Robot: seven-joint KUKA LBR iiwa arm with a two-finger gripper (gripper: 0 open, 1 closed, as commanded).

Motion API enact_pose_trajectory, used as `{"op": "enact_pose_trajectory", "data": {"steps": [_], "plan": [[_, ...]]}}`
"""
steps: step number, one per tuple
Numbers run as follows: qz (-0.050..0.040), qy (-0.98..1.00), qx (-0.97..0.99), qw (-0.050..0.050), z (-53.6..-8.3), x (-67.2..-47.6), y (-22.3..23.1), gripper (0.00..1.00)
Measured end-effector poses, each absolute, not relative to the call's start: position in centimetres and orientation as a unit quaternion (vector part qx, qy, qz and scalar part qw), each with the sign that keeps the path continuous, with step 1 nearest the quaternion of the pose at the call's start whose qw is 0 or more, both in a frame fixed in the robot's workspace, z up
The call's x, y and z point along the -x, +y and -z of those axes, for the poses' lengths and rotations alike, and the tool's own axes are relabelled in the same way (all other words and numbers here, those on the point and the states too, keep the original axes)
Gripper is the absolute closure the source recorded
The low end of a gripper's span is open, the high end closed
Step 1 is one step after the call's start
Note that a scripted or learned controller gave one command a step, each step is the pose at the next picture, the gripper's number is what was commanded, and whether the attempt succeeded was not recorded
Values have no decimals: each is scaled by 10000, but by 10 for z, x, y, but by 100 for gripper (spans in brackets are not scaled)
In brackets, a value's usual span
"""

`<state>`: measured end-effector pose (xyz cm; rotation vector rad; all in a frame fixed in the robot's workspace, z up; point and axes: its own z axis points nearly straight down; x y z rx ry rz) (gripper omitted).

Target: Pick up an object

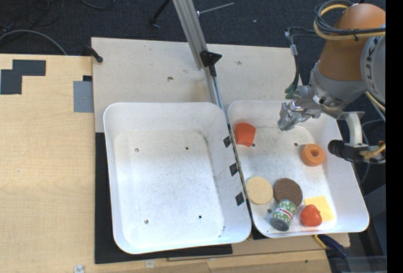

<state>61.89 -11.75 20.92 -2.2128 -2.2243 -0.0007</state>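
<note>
Your gripper (288,119) is hanging over the right bin (352,193), up near its 12 o'clock edge, with nothing between the fingers. Honestly I can't tell whether they're spread or closed from this angle, it's just a silvery blur at the tip. The arm (346,45) comes in from 2 o'clock.

All the stuff to grab is in that same right bin. The orange cup (245,134) sits at about 9 o'clock from the gripper, close to the divider where the two bins meet. The orange ring (313,154), kind of a donut shape, lies at about 4 o'clock from the gripper, near but not touching it.

Down toward the bin's 6 o'clock end you've got a cluster: a tan round cookie (259,190) right beside a dark brown round one (288,190), a small can (283,214) lying on its side just below them, then a red tomato-looking thing (311,216) touching a yellow block (320,205).

The left bin (126,121) sits alongside on the counter (151,70).
</note>
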Motion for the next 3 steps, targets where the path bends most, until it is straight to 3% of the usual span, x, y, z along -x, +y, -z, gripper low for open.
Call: {"op": "enact_pose_trajectory", "data": {"steps": [3], "plan": [[-13, -7087, 7055, 31, -213, -591, 41, 100]]}}
